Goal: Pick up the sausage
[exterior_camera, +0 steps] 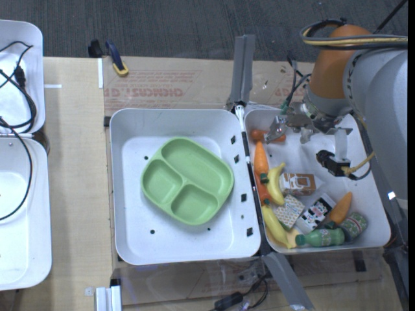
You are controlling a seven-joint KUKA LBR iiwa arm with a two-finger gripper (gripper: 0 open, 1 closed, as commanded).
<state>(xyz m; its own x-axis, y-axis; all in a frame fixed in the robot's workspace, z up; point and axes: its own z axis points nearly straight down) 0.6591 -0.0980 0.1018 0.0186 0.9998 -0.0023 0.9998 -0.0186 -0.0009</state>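
The left bin (123, 193) holds a green divided plate (187, 181) lying flat near its middle. In the right bin (379, 193), a carrot (260, 157) lies along the left wall, with one banana (277, 185) just beside it and another banana (275, 228) lower down. A small carton (298, 184) sits near the middle. A green bottle (322, 238) lies on its side at the front wall, next to a green can (354, 225). A blue-and-yellow clamp (115, 59) rests on the counter (78, 141).

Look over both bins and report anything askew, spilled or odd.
Nothing looks spilled or broken. The green divided plate lies skewed in the left bin, its edges at an angle to the walls. In the right bin, the toy food is heaped along the left wall and near edge, with a banana lying over other items.
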